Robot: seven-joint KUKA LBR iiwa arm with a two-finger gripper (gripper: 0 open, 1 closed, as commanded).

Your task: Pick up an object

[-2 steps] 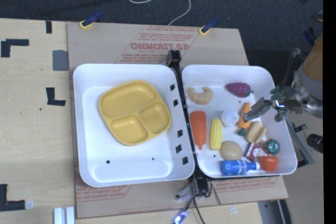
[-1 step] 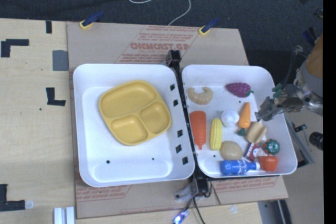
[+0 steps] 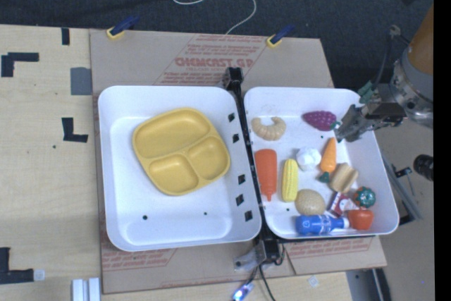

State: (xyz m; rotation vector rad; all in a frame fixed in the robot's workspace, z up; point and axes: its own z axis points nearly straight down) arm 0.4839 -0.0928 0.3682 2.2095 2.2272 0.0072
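While the gripper [image 3: 347, 127] hovers (finger state unclear), one yellow tray [image 3: 181, 150], one croissant [image 3: 269, 127], two carrots [image 3: 266, 173]

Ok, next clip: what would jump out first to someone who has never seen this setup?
The yellow divided plate, alone in the left bin, draws the eye first. Next, the crowded right bin: toy foods including an orange carrot, corn cob, purple grapes and blue bottle. The gripper hangs over that bin's upper right corner.
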